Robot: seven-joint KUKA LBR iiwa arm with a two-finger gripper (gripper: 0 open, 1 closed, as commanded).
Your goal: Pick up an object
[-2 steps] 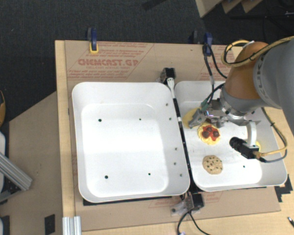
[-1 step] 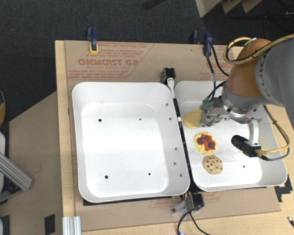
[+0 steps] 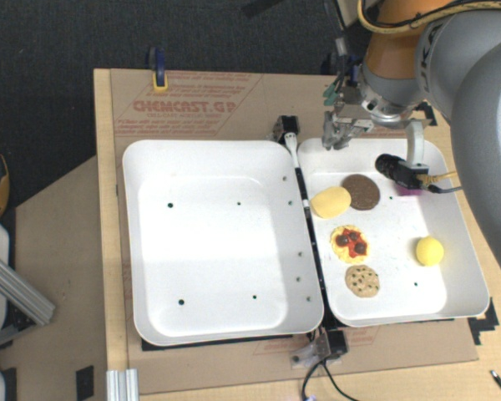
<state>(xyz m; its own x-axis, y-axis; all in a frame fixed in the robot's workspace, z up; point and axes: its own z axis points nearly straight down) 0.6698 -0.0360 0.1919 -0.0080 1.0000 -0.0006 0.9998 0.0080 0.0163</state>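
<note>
The gripper [image 3: 338, 136] is seen over the right bin's [image 3: 451, 295] far left corner; its state cannot be told. Nothing lies beneath, so a miss is risked.

You have two white bins on the table: the left bin [image 3: 142, 224] and the right bin [image 3: 459, 282]. In the right one you can count five food pieces: one brown disc [image 3: 363, 192], one pale yellow lump [image 3: 330, 201], one red-topped round [image 3: 350, 242], one chip cookie [image 3: 362, 281], one yellow ball [image 3: 429, 251]
</note>
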